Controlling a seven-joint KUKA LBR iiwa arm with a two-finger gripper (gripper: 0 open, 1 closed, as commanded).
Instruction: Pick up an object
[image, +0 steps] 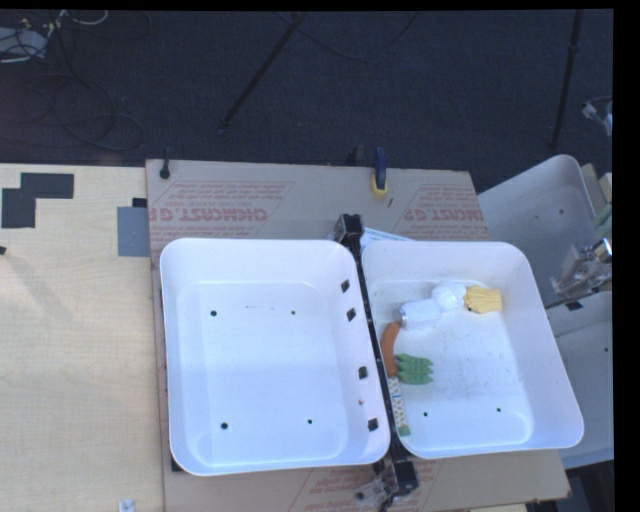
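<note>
Since the orange carrot (390, 344) hugs the right bin (545, 330) wall, go for the yellow piece (484, 299) beside it — gripper (590, 262) state: can't tell.

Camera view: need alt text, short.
Two shallow white bins side by side on a bench; the right bin holds an orange and green toy carrot, a white object and a yellow object.

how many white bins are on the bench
2. The left bin lies on the cardboard sheet; the right bin sits against its right side, holding the small objects, among them a yellow piece.
</note>
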